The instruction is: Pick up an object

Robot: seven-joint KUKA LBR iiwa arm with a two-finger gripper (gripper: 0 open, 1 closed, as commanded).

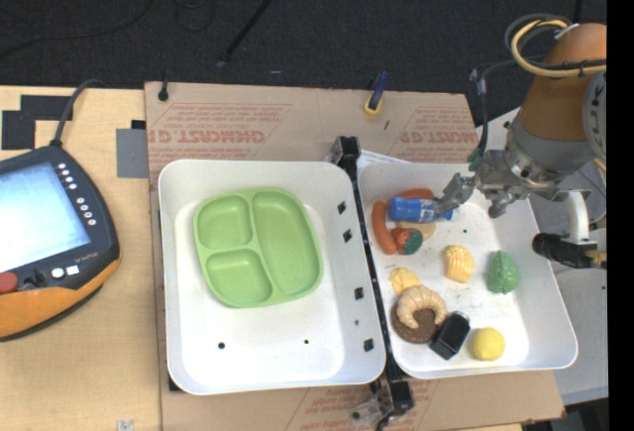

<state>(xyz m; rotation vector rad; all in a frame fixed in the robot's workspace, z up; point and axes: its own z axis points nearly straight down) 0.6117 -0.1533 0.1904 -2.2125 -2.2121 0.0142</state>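
At the right bin's (555,340) ten o'clock, the gripper (458,193) hovers beside the blue bottle (412,210); finger spread cannot be told. Approach step; next, descend and close.

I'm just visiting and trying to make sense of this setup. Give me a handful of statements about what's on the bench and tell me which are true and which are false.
1. The green divided tray lies in the left bin. True.
2. The toy foods sit on that green tray. False: they lie in the right bin, and the tray's compartments hold nothing.
3. The gripper is over the right bin, close to a blue object. True.
4. The yellow lemon-like ball lies at the far end of the right bin. False: it lies near the bin's front edge, beside a black block.
5. A green leafy piece lies to the right of the corn cob. True.
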